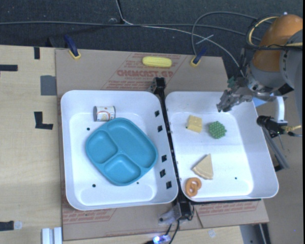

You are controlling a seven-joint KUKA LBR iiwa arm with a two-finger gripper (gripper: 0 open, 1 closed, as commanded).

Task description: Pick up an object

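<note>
The right bin (pixel 244 151) holds a yellow cheese cube (pixel 194 123), a green broccoli piece (pixel 217 130), a tan sandwich wedge (pixel 204 167) and an orange pretzel (pixel 193 186). My gripper (pixel 226 103) hangs over the bin's upper right part, above and to the right of the broccoli. Nothing shows between its fingers. The left bin (pixel 73 136) holds a blue divided plate (pixel 121 150) and a small can (pixel 104 113) lying on its side.
A yellow banana (pixel 156 61) lies on the cardboard behind the bins. Blue-and-yellow clamps (pixel 72 49) hold the cardboard's back corners. Cables arc over the back of the bench. A black divider (pixel 165 136) runs between the two bins.
</note>
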